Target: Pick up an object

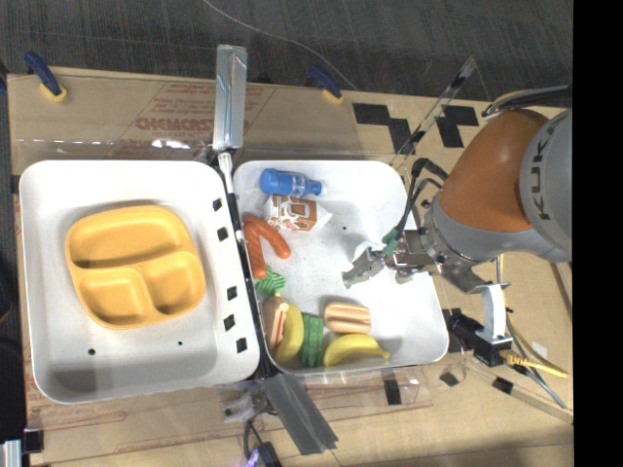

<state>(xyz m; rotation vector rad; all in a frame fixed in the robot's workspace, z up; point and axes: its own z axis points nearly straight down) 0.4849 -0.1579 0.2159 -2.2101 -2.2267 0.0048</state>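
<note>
Two white bins sit on the bench; the gripper (358,269) hangs over the right bin (375,188), fingers slightly parted, holding nothing. Just below it lies the hot dog (348,316): light, probably rigid plastic, best grasped across its middle.

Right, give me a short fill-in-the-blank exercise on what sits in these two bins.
1. The yellow divided tray lies in the ____ bin as the camera sees it.
2. The bottle at the far end of the right bin is ____ in colour.
3. The banana lies near the ____ edge of the right bin, just below the hot dog bun.
4. The gripper hangs over the ____ bin.

Missing words: left; blue; near; right
</note>
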